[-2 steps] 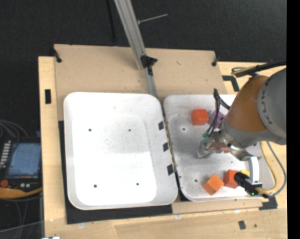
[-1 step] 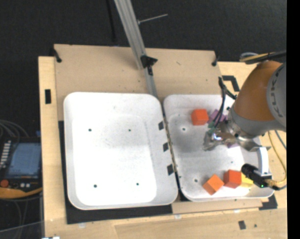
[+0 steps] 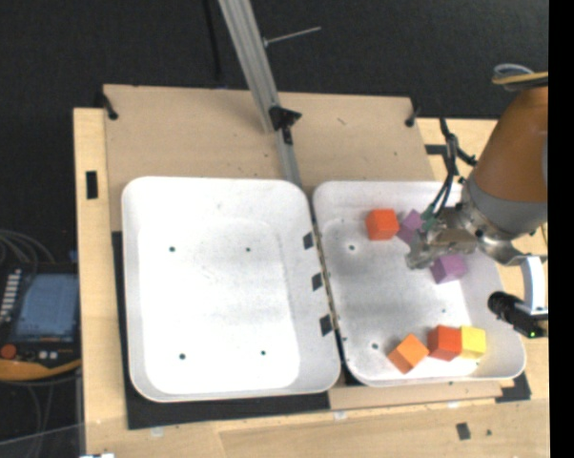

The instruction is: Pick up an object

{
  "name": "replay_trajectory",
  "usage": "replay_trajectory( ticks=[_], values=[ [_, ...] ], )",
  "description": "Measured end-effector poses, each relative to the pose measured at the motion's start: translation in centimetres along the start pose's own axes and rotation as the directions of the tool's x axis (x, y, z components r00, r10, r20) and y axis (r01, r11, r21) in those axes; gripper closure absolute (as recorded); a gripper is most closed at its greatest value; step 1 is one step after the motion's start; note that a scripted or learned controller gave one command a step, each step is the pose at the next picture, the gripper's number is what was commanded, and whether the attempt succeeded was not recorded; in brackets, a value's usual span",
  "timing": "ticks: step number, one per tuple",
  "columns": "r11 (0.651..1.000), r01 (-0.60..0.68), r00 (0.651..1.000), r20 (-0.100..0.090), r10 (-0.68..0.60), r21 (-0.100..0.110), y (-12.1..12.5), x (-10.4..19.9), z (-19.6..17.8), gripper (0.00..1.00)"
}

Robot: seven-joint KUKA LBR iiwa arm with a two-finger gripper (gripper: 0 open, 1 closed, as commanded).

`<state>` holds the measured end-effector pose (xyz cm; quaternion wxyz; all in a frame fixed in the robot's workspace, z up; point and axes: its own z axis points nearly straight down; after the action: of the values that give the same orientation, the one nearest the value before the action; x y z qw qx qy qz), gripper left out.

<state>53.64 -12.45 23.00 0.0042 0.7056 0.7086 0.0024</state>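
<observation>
My gripper (image 3: 428,246) hangs low over the upper right part of the right bin (image 3: 363,284), under the orange-banded wrist. Purple blocks lie right around it: one (image 3: 412,223) at its upper left and another (image 3: 449,268) at its lower right, both partly hidden by the gripper body. An orange block (image 3: 382,223) sits just left of the gripper. Near the bin's front edge rest an orange block (image 3: 410,351), a red block (image 3: 445,342) and a yellow block (image 3: 472,340) in a row.
The left bin (image 3: 220,284) stands beside the right one, with small black clips along the seam between them. A slanted metal rail (image 3: 254,55) rises from the back of the bench. A handheld pendant (image 3: 30,318) lies off the bench at left.
</observation>
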Motion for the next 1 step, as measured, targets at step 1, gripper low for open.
replay_trajectory(
  ticks=[1],
  values=[
    [1.0,0.002,1.0,-0.002,-0.002,0.006,0.1,-0.1,-1.09,1.0]
  ],
)
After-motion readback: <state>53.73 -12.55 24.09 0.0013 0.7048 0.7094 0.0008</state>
